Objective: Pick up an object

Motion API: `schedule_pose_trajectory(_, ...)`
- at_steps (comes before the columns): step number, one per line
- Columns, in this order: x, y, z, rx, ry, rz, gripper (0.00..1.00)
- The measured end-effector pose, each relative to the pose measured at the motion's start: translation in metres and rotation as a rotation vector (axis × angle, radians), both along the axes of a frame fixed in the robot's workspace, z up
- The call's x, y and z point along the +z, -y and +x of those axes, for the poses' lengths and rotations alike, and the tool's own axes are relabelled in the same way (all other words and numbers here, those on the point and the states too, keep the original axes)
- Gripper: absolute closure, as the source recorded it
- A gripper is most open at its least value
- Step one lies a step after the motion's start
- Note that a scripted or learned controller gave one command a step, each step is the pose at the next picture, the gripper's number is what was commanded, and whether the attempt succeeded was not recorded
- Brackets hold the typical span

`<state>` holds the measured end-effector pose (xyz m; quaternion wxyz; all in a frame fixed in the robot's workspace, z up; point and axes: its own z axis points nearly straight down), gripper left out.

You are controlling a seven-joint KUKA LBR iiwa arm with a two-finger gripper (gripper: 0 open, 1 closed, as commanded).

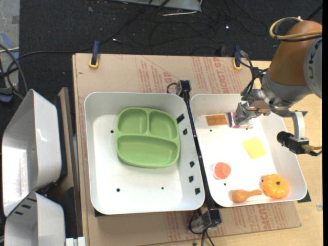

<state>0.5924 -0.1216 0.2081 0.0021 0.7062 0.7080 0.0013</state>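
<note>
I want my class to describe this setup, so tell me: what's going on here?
A robot arm reaches in from the right over the right bin, with its gripper low near the bin's back, close to a brown tile. Nothing shows between the fingers. Also in that bin lie a yellow square, a red disc, an orange pumpkin and a tan gourd. The left bin holds a green divided plate. Nothing looks lifted yet.

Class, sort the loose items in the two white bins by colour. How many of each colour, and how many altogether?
Green: 1, the divided tray
Brown: 1, the flat rectangle
Yellow: 1, the flat square
Orange: 3, the round disc, the pumpkin, the gourd
Total: 6
</note>
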Motion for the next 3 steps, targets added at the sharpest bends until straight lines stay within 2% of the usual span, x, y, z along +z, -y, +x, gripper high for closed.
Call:
schedule_pose_trajectory(1,0.033,0.0,0.001,0.0,0.0,0.0,1.0)
schedule_pose_trajectory(2,0.037,-0.055,-0.002,0.005,-0.005,0.002,1.0)
schedule_pose_trajectory(3,0.044,-0.112,0.008,0.006,-0.003,0.002,1.0)
